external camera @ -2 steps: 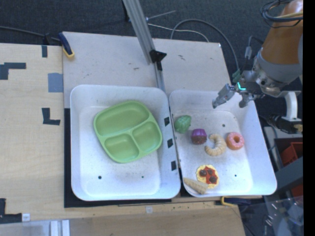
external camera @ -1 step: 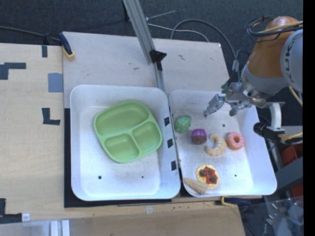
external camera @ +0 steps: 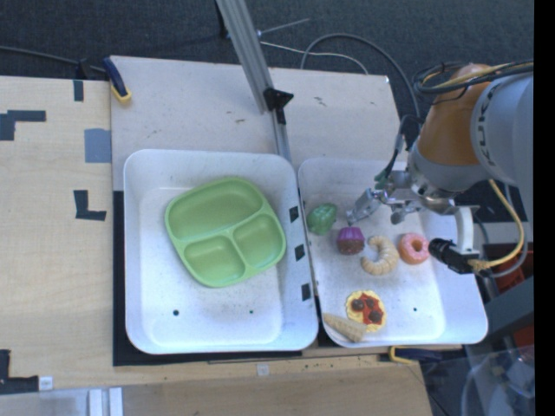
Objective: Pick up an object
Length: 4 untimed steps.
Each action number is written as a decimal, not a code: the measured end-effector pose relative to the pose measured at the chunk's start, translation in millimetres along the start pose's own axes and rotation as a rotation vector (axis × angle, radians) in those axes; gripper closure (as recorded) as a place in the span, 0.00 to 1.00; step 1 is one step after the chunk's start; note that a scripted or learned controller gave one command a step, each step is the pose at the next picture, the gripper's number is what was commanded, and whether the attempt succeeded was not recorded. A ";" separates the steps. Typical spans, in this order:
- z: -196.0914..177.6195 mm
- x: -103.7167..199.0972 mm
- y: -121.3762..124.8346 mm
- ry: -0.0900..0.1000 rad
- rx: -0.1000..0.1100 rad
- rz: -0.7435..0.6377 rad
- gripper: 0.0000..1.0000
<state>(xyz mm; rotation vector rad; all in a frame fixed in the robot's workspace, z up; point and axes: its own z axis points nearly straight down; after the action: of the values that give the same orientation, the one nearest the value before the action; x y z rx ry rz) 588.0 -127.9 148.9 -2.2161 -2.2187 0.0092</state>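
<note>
Bins sit side by side on the bench: the left bin [external camera: 143, 258] holds a green divided plate [external camera: 225, 230], and the right bin [external camera: 451, 315] holds a scatter of toy foods. Taking the purple toy [external camera: 350, 239] as the landmark, the small green toy [external camera: 322, 217] lies just up and to its left, close to the wall between the two bins. A pale croissant-shaped piece [external camera: 379, 256] lies just to its right and slightly lower, and a pink doughnut [external camera: 414, 249] lies beyond that, near the croissant but apart from it. Below the purple toy, well apart from it, a small round pizza-like piece [external camera: 365, 308] rests near the front of the bin, with a tan wedge [external camera: 343, 327] touching or nearly touching its lower left edge.

The gripper [external camera: 362, 208] hangs just above and to the right of the purple toy, its metal fingers [external camera: 356, 211] pointing down and left toward it. The jaws look slightly parted, with nothing between them; no toy is lifted. The grey arm with its orange band [external camera: 451, 128] reaches in from the right, over the bin's far right corner.
</note>
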 end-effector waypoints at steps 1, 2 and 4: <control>54.5 0.8 -1.6 0.000 -0.001 0.000 0.00; 41.3 1.5 -0.2 0.001 -0.005 -0.002 1.00; -62.4 7.8 4.8 -0.001 -0.012 -0.001 1.00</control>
<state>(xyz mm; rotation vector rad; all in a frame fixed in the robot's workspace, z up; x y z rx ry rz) 593.3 -120.1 211.3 -2.2218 -2.2257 -0.0035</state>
